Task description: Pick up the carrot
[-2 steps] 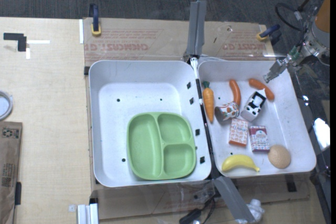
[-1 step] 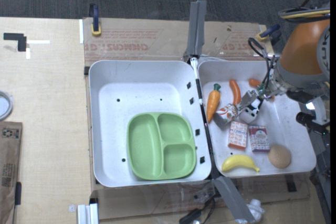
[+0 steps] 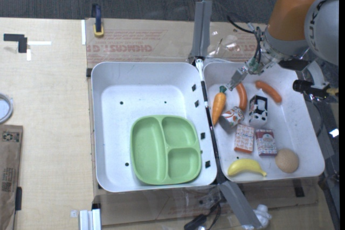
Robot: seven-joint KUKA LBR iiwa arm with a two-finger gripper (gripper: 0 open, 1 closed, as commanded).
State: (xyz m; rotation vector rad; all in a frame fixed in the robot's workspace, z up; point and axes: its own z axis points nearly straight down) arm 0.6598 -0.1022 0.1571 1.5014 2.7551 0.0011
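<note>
Two white bins sit side by side: the left bin (image 3: 108,116) holds a green divided plate (image 3: 166,150), the right bin (image 3: 307,132) holds the carrot (image 3: 218,105) against its left wall, sausages, cartons and a banana (image 3: 246,167), beneath a gripper (image 3: 241,77) whose state I cannot tell.

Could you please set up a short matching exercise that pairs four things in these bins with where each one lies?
Things:
1. carrot
2. banana
3. green plate
4. tool

Places:
A. left bin
B. near edge of the right bin
C. against the right bin's left wall
D. above the far part of the right bin

Pairs: 1-C, 2-B, 3-A, 4-D
</note>
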